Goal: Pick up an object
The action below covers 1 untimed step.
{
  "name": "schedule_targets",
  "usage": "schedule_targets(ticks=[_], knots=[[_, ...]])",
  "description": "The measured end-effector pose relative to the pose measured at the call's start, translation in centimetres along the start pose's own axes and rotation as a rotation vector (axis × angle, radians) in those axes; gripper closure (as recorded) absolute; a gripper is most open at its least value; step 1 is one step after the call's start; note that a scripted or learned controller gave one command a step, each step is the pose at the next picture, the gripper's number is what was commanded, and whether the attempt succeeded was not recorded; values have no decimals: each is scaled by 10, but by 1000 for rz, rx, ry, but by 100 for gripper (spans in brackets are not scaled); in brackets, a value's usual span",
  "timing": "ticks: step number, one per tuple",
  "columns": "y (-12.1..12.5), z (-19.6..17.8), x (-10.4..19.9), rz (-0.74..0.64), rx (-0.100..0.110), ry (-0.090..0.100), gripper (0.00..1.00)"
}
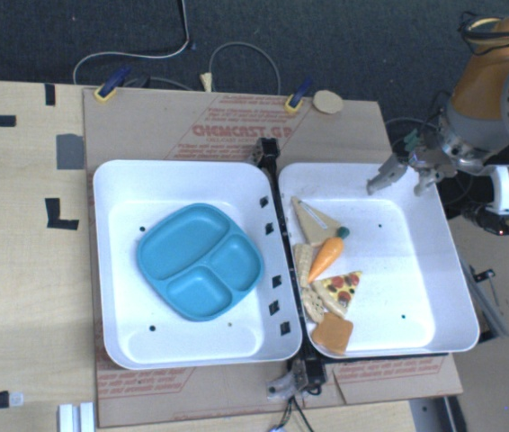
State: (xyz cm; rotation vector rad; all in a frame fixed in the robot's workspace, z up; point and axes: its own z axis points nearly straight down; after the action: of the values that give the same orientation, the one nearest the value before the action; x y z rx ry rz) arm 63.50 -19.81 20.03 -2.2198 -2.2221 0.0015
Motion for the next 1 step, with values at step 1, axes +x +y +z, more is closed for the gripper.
schedule_targets(ticks=[1], knots=[[-21, 93, 92, -7, 10, 6, 0]])
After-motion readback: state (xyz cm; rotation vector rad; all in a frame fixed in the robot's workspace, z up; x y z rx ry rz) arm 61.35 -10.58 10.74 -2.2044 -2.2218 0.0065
